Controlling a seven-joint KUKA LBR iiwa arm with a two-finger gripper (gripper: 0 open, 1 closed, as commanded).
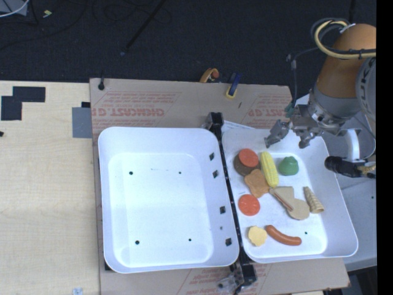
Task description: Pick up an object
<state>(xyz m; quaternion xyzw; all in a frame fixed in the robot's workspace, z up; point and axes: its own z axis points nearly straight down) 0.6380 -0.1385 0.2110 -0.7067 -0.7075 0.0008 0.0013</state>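
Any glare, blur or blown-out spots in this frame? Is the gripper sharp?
Camera view: the left white bin is bright and close to blown out, with a soft shadow along its lower floor; the background above the bench is very dark; the two-finger gripper is slightly soft above the right white bin; the yellow corn cob and the other toy foods look sharp enough.

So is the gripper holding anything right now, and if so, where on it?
Nothing is held. The gripper hangs open above the right bin's far edge, with no item between its jaws; the food pieces all lie in the bin.
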